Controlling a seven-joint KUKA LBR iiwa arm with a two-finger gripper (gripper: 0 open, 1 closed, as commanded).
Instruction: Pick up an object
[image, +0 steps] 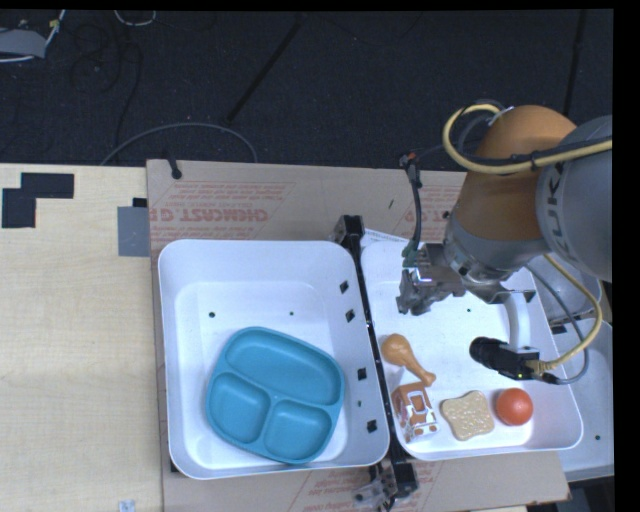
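Gripper (418, 292) hovering right of centre over the right bin (560, 432), above a toy drumstick (405, 356); finger state impossible to tell. Blue divided plate (274, 393) lower left.

I have one fixed camera, mounted above the surface (70, 330) and looking down on it at a slant rather than straight overhead. It frames both white bins side by side: the left bin (180, 290) sits near the centre of my picture and the right bin (560, 425) runs toward the right edge. The far side of the scene lies at the top, where dark floor and loose cables (180, 130) show beyond the surface. The arm (520, 190) enters from my right, its orange band large and close to the lens. It is a medium-distance view, and small things in the bins stay legible.
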